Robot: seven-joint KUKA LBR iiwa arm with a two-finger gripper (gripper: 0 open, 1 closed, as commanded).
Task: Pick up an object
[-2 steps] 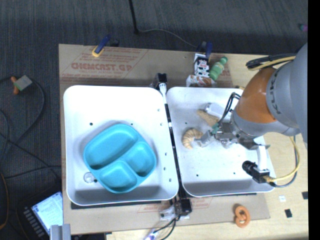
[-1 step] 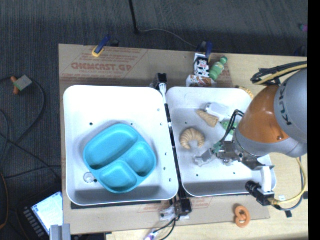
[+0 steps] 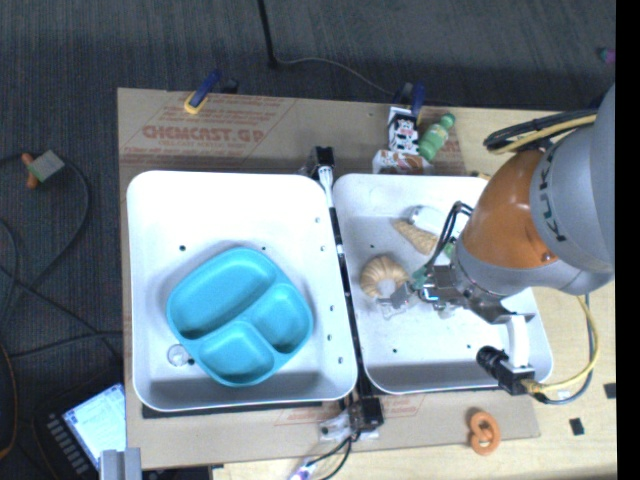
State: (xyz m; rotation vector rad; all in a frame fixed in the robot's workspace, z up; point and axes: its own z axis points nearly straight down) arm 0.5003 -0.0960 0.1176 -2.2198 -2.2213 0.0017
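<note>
The arm (image 3: pixel 545 208) is cut off by the right edge and it covers the right part of the right bin (image 3: pixel 372 363). The gripper (image 3: pixel 432 290) is mostly hidden under the wrist, so its state is not clear. The cone-shaped object (image 3: pixel 415 233) is partly covered by a cable. Small objects behind the bins (image 3: pixel 412 140) are too small to identify. A device (image 3: pixel 95 420) at the bottom left is cut off.

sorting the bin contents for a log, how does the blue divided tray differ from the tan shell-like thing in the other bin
The blue divided tray is far larger than the tan shell-like object. The tray is bright blue and smooth, with three compartments; the shell-like object is beige, rounded and ridged. The tray lies in the left bin, away from the arm; the shell-like object lies in the right bin, just left of the gripper. Both rest on a bin floor, and neither is held.
</note>
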